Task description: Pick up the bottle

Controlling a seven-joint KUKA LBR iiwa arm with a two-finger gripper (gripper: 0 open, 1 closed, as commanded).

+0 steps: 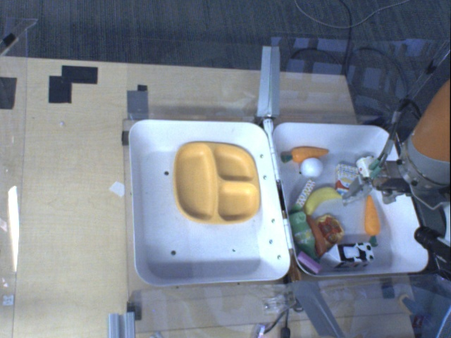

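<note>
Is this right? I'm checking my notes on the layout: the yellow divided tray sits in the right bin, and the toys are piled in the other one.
Not quite. The camera view shows the yellow divided tray in the left bin, not the right one. The toys, such as the banana and the carrot, are indeed piled in the other one, the right bin.

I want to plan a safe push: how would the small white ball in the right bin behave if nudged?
The white ball looks round and smooth, so it would likely roll at a light touch. The orange carrot toy lies just beside it and may block it that way. It seems small, so probably light.
</note>
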